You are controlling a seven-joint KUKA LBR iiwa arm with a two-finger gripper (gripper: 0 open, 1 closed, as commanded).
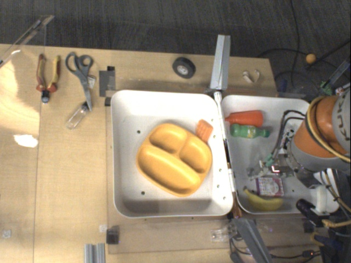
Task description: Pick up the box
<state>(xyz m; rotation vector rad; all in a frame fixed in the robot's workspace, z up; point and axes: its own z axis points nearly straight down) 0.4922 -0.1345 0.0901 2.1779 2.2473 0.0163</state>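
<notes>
Banana (263, 200) touching box (270, 187) | carrot (244, 117), green bottle (248, 131) beyond

A dark grey carpet (137, 10) fills the top of the frame, with black cables (299, 21) trailing across it at upper right. Below it lies a light wooden tabletop (55, 174), with a bright glare at its left edge. Along its upper part lie red-handled pliers (46, 76), grey-handled scissors (82, 75) and a black tape roll (184, 67). A grey metal bar (221, 62) stands upright at upper centre.
</notes>
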